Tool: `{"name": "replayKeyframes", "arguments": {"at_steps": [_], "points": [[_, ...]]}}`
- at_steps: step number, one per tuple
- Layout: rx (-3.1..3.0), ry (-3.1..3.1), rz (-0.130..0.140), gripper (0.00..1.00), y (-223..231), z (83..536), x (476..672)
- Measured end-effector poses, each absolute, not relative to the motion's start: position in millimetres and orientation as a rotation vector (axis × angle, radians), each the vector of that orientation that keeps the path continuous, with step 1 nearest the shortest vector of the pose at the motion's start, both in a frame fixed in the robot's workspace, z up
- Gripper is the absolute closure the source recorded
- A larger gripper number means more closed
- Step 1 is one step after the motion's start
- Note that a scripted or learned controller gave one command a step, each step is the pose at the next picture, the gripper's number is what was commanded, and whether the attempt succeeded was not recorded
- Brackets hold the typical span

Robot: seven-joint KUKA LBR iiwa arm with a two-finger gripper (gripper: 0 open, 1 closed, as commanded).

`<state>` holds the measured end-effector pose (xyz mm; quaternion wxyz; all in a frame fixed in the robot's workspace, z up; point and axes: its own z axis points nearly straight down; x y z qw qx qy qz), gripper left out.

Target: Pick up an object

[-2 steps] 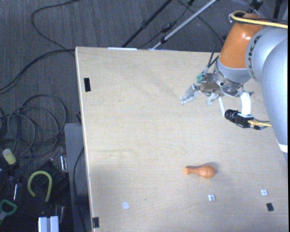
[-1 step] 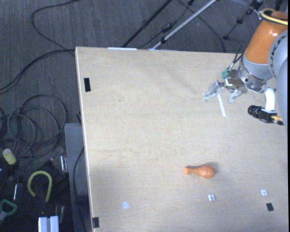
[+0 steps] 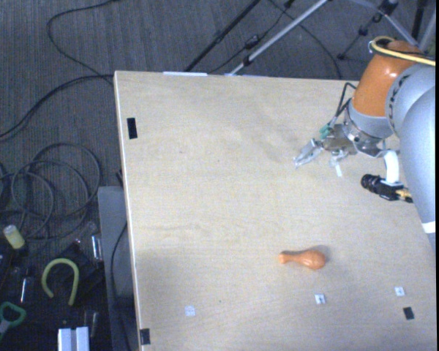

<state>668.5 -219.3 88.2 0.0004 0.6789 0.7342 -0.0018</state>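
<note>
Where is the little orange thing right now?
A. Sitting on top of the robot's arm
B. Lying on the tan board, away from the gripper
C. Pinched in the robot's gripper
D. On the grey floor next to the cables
B. The orange thing lies flat on the tan board, toward the near side, while the gripper hovers farther back with bare board between them.

I have 1 camera, fixed high above the counter (image 3: 227, 196) and tilted down at it from some distance. The arm (image 3: 399, 101) enters from my right; floor with cables (image 3: 44, 189) fills the left.
</note>
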Motion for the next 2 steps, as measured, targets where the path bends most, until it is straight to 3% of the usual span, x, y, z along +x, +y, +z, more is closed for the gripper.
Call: {"name": "replayKeyframes", "arguments": {"at_steps": [1,2], "points": [[1.834,2.548,-0.005,0.0,-222.4,84.7,668.9],[1.832,2.547,-0.005,1.0,-221.6,94.6,669.6]]}}
